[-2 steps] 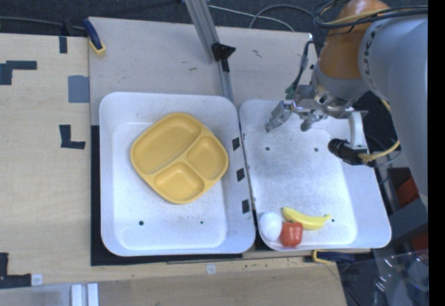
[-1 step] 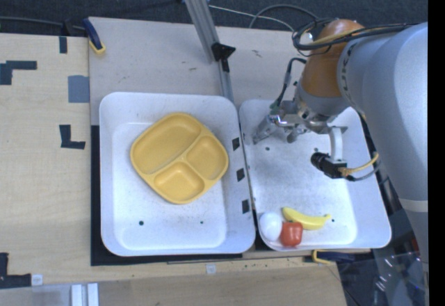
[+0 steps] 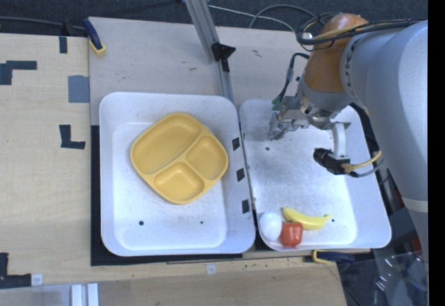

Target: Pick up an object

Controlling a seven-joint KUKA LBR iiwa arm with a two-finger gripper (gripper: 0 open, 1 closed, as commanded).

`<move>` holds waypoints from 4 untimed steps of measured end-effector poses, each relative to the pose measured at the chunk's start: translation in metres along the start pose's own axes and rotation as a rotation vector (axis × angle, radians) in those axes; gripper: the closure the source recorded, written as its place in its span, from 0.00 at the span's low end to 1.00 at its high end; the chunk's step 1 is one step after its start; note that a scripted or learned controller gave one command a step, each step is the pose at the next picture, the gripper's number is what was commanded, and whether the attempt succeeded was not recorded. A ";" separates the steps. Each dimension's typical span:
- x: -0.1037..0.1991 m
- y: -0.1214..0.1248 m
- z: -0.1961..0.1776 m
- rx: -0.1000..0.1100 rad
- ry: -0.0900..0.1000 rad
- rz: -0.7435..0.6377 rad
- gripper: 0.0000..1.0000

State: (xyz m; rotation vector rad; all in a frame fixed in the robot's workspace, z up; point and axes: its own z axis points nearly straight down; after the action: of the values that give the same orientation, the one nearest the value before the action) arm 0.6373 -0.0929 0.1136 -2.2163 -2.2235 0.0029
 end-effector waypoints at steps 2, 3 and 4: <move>-0.010 -0.008 -0.108 -0.007 -0.001 0.002 1.00; -0.010 -0.007 -0.162 -0.008 -0.001 0.001 1.00; 0.042 0.008 -0.157 -0.002 0.000 -0.003 1.00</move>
State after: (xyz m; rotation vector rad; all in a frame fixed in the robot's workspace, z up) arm 0.6457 -0.0505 0.2703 -2.2138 -2.2280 -0.0003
